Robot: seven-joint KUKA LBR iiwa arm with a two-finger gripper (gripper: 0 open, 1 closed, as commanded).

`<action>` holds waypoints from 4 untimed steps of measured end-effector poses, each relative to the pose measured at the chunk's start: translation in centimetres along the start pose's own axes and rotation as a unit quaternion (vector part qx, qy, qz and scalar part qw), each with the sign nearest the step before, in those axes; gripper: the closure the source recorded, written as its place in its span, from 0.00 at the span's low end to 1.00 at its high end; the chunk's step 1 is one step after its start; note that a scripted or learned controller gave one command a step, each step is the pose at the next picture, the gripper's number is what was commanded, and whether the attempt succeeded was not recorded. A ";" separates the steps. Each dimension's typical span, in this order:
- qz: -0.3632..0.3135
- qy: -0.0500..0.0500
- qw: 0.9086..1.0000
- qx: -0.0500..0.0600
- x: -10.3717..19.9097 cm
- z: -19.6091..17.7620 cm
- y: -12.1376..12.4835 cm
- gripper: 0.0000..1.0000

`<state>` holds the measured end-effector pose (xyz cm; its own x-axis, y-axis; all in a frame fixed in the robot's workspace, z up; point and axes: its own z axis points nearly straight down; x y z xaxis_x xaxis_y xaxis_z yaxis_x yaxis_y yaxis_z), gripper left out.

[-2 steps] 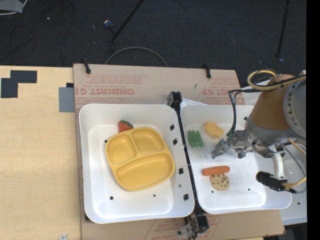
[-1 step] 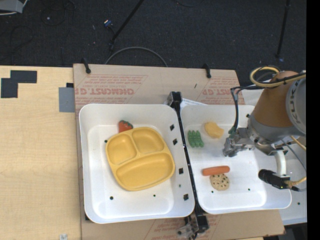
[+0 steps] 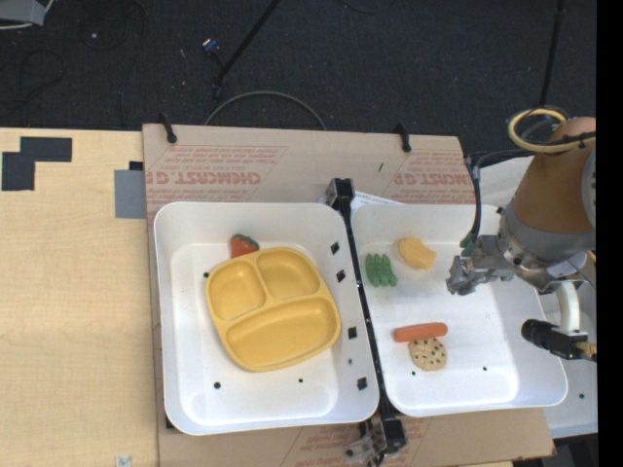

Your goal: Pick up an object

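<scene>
Nothing picked up yet from where I'm sitting. My gripper [image 3: 467,276] is hanging over the right side of the right bin [image 3: 531,382], and honestly I can't tell how it's set. The candidates are all lying in that bin: yellow toy food [image 3: 417,253], green veggie piece [image 3: 380,269], carrot [image 3: 420,333], cookie [image 3: 427,355]. Left bin [image 3: 180,358] has the yellow divided plate [image 3: 273,306]. The whole grasp is left to do.

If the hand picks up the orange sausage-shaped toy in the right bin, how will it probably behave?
The orange sausage-shaped toy looks slim and rounded, so it may roll if nudged sideways. It seems small, probably light. It lies touching the cookie, which might shift too.
</scene>
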<state>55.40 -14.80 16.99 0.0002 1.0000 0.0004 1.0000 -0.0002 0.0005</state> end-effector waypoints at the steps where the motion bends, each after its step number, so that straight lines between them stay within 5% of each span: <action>1: -0.001 -0.001 1.000 -0.001 -0.1 -5.3 0.1 1.00; 4: -0.003 0.001 1.000 0.002 15.7 -6.0 1.0 1.00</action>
<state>56.44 0.92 23.02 -0.0050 1.0000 0.0016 1.0000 0.0050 -0.0026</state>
